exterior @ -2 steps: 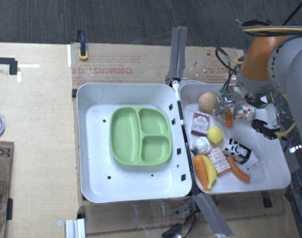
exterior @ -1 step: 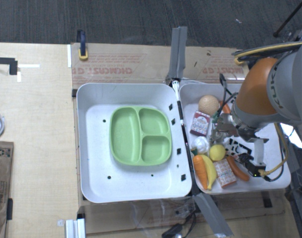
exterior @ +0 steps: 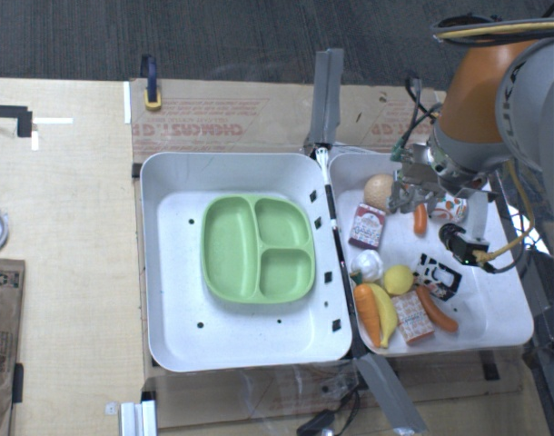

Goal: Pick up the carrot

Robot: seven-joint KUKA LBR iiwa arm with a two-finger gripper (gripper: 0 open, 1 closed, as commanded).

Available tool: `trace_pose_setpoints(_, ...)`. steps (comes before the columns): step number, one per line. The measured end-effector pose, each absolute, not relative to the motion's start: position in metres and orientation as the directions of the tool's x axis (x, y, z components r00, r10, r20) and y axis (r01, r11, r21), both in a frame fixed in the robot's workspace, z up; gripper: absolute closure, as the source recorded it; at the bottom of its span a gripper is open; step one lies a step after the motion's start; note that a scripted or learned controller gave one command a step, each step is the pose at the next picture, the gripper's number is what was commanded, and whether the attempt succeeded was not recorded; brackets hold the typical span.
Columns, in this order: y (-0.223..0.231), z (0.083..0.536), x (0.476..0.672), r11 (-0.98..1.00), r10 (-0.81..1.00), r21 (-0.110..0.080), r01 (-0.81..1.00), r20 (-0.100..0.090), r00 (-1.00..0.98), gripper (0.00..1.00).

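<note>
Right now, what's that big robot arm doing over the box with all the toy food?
The arm's gripper hangs over the right bin, with a small orange piece just below it, though I can't tell if it's gripped. The carrot it should pick up lies at the bin's near-left corner, beside a banana. The left bin holds a green divided plate.

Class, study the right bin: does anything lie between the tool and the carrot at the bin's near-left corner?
Yes. Between the tool and the carrot lie a white bulb and a lemon. A banana lies against the carrot's right side. Nothing lies on top of the carrot.
</note>
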State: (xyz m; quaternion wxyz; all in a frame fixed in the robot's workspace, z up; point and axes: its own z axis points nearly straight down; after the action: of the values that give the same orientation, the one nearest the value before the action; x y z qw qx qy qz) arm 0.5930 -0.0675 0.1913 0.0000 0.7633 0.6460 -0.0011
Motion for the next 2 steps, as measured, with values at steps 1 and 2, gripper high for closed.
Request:
trace_pose_setpoints(1,-0.1302,0.1624,0.6077,-0.014,1.0,-0.002,1.0,-0.002,0.014,1.0)
trace_pose_setpoints(2,-0.131,0.1712,0.6079,-0.013,1.0,-0.002,1.0,-0.003,0.013,1.0)
